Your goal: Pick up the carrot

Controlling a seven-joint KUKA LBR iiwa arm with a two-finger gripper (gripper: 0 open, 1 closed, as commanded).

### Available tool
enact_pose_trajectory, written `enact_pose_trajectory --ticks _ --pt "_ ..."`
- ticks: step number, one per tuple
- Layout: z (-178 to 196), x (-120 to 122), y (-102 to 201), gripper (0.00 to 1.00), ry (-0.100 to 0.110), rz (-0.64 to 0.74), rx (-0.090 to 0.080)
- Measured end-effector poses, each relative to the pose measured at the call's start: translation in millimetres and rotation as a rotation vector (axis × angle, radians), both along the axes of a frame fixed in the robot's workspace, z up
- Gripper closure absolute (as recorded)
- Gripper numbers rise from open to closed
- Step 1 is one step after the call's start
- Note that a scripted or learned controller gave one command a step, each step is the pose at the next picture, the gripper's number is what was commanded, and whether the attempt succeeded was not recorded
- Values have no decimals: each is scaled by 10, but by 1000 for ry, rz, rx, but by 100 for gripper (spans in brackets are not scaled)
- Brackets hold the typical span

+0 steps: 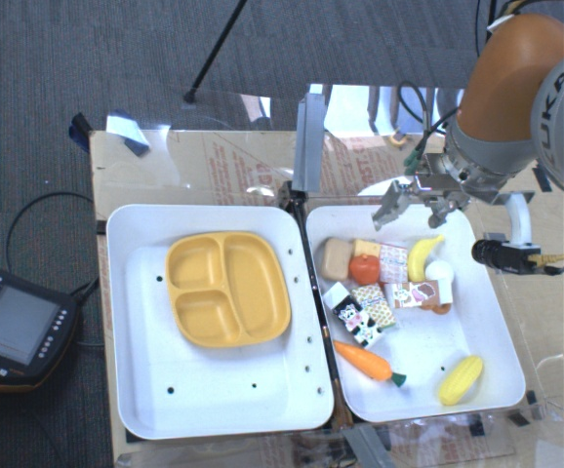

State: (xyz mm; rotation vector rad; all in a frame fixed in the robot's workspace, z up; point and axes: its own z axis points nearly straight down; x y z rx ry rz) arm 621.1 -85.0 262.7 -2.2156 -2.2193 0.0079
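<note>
One carrot [363,361] lies at the right bin's [504,354] six o'clock edge, long axis running ten to four, green top toward four. Around it: one banana [420,257], one corn cob [461,379], one tomato [365,269]. At twelve o'clock, the gripper [420,206] hangs with jaws apart, holding nothing

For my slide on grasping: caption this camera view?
Gripper open above the right bin, carrot lying untouched near its front-left corner.
</note>
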Motion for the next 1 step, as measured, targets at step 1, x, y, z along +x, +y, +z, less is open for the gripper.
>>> enact_pose_trajectory --ticks 1 --pt "-963 -1244 -89 0 12 -128 1"
